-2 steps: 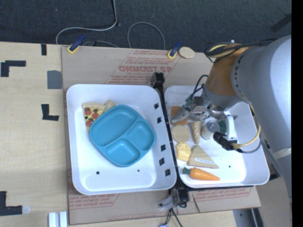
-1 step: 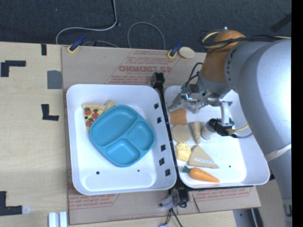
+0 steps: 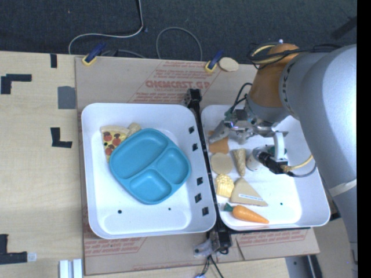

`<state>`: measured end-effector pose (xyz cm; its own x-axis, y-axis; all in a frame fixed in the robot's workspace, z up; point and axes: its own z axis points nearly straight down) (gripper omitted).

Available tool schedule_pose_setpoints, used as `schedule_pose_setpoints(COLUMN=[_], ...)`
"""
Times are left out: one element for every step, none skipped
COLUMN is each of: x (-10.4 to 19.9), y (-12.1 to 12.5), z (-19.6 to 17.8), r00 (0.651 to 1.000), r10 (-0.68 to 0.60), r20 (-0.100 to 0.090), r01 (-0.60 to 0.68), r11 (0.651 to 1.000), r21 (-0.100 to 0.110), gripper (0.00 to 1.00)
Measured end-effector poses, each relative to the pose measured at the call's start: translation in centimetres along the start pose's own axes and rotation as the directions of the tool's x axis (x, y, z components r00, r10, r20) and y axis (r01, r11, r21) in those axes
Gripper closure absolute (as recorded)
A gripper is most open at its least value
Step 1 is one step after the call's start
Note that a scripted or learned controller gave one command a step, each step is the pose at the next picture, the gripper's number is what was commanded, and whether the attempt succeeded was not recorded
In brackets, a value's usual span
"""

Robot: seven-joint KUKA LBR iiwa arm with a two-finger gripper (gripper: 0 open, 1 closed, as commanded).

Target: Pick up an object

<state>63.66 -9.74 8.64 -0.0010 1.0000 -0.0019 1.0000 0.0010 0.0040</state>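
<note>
Claw (image 3: 235,133) is positioned low over the right bin (image 3: 307,210), above clustered food pieces (image 3: 232,167); finger state cannot be told. Crowding is judged likely to cause a missed or double grasp.

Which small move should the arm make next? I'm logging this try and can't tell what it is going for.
Probably a short descent. The pincer hangs at the top of the right bin, just above the tan food pieces, with nothing seen between its fingers. The carrot lies farther off, at the bin's near edge.
</note>
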Motion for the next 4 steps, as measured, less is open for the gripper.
schedule_pose_setpoints(x=[0.2, 0.2, 0.3, 0.0], y=[2.2, -0.6, 1.2, 3.2], z=[0.1, 0.0, 0.1, 0.1], r00=[1.0, 1.0, 1.0, 1.0], r10=[-0.001, 0.0, 0.0, -0.002], r20=[-0.001, 0.0, -0.002, 0.0], r01=[0.001, 0.0, 0.0, 0.002], r11=[1.0, 1.0, 1.0, 1.0], r21=[0.003, 0.0, 0.004, 0.008], gripper=[0.0, 0.0, 0.0, 0.0])
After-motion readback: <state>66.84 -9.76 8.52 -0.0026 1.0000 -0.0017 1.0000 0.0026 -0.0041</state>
